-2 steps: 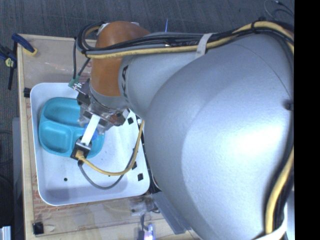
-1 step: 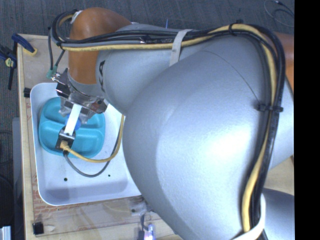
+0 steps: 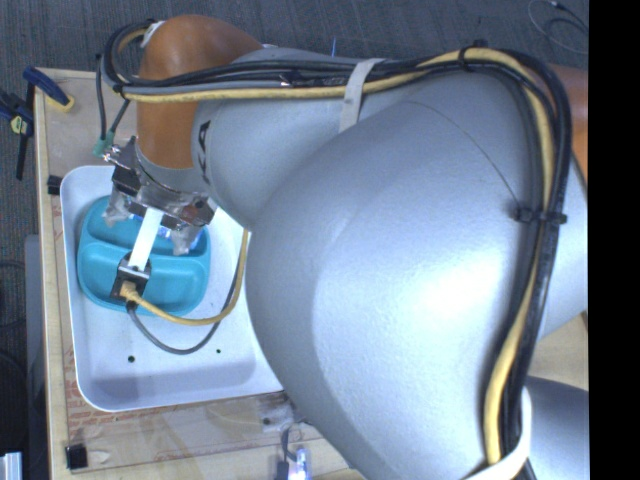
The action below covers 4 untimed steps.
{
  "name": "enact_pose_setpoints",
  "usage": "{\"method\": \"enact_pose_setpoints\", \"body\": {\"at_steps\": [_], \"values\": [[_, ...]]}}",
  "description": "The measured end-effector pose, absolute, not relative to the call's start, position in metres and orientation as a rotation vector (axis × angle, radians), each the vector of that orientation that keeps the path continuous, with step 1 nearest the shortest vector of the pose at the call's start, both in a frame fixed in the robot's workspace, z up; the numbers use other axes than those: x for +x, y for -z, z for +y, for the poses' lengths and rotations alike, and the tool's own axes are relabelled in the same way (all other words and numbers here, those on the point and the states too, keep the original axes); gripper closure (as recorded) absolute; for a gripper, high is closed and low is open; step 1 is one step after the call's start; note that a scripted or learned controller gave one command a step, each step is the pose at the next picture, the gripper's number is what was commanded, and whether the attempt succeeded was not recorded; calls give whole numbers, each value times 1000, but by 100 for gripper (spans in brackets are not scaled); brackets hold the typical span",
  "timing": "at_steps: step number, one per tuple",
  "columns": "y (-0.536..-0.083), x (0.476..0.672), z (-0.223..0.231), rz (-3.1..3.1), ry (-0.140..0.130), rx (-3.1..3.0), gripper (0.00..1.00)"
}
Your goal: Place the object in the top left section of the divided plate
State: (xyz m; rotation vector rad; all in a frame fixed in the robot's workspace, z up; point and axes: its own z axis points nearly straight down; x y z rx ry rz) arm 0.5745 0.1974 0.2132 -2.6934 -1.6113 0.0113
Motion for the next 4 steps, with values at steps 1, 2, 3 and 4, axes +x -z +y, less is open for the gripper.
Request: {"method": "enact_pose_setpoints", "body": {"at_steps": [1,2,3,4], "values": [[-222,574,198,-1619,-21,-2686,100],[-230,574,199,-1626,-32,-2678,100],[-229,574,199,-1627,-33,-2677,0],[-91,490,137,-1683,-8,-2650,0]]}}
